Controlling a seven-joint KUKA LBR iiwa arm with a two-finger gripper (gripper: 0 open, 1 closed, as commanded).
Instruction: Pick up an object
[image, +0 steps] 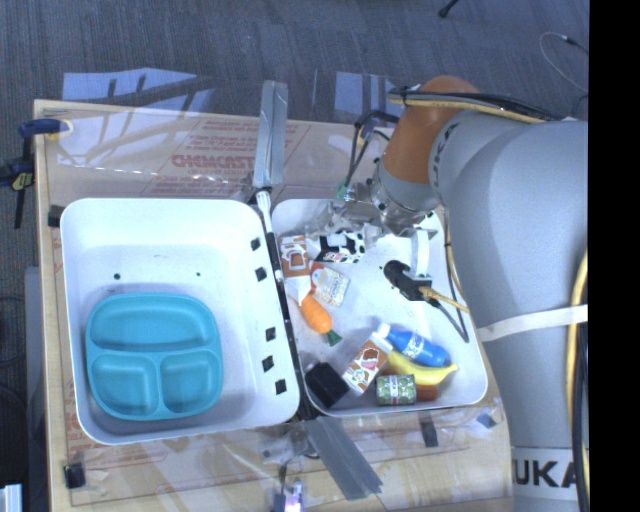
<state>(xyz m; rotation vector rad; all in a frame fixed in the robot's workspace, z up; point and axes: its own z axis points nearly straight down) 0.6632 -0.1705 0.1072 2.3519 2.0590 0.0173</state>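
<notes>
Meanwhile, right of centre, our grey arm's two-finger gripper (352, 228) hovers at the cluttered right-hand white bin (468, 352); how it is set we cannot tell. Just below lies the small orange plastic carrot (316, 314), probably light, stiff and slippery, best pinched across its middle. Neighbours crowd it, and the bin's left wall stands close.

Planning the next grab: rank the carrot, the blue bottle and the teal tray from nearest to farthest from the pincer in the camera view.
From the pincer at the right bin's far end:
1. Carrot, right bin, near the divider.
2. Blue bottle, right bin, toward its near right corner.
3. Teal tray, left bin, farthest by a wide margin.
</notes>
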